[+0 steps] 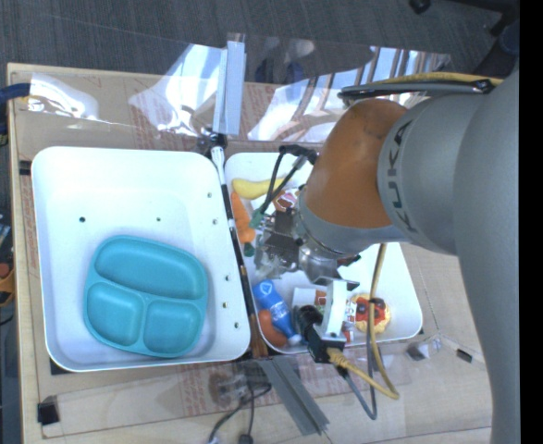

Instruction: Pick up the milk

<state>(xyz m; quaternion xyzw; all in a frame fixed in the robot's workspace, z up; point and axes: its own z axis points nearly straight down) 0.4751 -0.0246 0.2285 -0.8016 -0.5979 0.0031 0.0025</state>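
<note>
Bench: two white bins | right bin [410, 289] cluttered (banana [250, 189], blue bottle [273, 300]) | pincer [273, 248] state unclear

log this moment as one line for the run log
arm: grey KUKA arm with orange band over right white bin | left white bin: turquoise divided plastic tray | milk: cannot tell | grasp: cannot tell

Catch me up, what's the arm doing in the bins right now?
The KUKA arm is reaching from the right down into the right bin, which holds a jumble of toy food: a banana, a carrot and a blue carton among them. Its gripper sits low over that pile; the fingers aren't readable. The left bin holds a teal divided tray.
</note>
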